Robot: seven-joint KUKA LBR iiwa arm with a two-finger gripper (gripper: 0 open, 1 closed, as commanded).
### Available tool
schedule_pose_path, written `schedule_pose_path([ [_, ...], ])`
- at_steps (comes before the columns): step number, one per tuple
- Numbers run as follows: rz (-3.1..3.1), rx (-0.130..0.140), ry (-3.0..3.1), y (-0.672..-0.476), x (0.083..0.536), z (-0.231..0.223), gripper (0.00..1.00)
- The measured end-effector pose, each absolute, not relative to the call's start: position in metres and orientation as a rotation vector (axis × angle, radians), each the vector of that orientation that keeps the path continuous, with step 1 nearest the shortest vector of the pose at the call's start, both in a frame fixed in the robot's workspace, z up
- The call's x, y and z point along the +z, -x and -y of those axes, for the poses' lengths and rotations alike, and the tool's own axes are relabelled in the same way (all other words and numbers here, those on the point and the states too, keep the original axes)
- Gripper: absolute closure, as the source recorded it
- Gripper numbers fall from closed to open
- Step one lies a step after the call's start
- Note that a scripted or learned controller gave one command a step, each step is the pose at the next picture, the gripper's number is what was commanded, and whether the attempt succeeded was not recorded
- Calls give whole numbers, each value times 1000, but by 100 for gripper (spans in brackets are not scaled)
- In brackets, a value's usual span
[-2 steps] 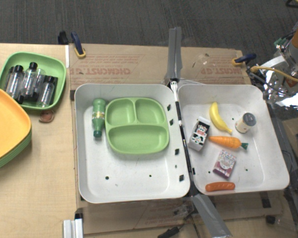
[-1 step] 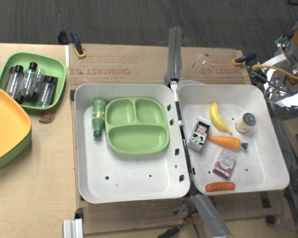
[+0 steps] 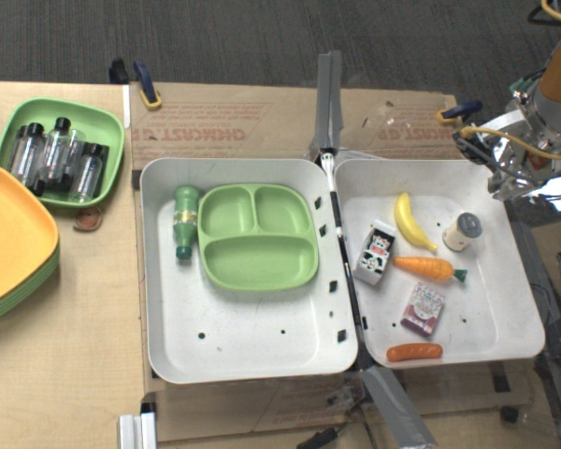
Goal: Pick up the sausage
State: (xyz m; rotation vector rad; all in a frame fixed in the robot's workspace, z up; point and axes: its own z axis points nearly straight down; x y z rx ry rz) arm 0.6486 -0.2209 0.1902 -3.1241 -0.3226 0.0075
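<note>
Gripper [image 3: 516, 178] far from the sausage
Small orange-red sausage [image 3: 414, 352] lies crosswise at the right bin's near edge; finger state unclear

white bins [image 3: 252, 358] smooth glossy plastic. divided green tray [image 3: 257, 235] matt plastic. sausage [image 3: 414, 352] shiny, smooth orange-red plastic. desk [image 3: 65, 363] light wood, matt. brown cardboard [image 3: 234, 124] under bins, dull. bottles [image 3: 56, 160] clear glossy.
</note>
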Motion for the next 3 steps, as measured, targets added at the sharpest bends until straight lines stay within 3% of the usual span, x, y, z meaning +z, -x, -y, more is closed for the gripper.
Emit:
schedule_pose_path([
  [3,343,23,3122,-648,215,220,100],
])
